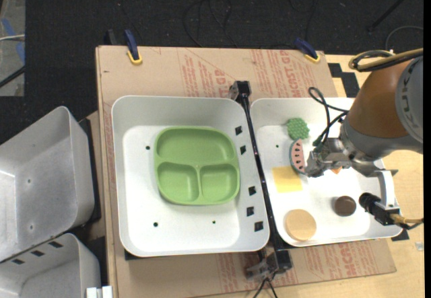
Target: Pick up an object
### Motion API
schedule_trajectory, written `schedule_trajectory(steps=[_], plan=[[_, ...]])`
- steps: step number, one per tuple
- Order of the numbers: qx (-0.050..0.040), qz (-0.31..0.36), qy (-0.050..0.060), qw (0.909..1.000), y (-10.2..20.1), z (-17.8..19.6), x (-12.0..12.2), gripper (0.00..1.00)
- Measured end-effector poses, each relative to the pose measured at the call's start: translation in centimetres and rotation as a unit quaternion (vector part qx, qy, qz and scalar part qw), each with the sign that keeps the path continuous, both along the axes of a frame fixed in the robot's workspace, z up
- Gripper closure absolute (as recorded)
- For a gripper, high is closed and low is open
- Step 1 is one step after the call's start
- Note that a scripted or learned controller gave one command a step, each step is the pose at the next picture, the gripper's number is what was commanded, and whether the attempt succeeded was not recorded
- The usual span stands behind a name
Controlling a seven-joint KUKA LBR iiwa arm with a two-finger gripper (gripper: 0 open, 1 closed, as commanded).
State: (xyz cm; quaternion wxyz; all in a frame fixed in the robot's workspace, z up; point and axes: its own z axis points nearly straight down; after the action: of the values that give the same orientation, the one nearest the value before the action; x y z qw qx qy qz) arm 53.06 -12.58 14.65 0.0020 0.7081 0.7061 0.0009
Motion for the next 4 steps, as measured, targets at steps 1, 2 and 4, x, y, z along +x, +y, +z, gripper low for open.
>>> schedule_trajectory(steps=[1, 2, 4], plan=[[-0.0001, 0.003, -0.001, 1.0, 0.1, 4.3, 0.4, 1.0], [-0.0003, 0.003, -0.001, 1.0, -0.2, 10.6, 0.3, 1.0], [0.0018, 0.006, 0.003, 1.0, 11.3, 10.2, -0.9, 1.0]])
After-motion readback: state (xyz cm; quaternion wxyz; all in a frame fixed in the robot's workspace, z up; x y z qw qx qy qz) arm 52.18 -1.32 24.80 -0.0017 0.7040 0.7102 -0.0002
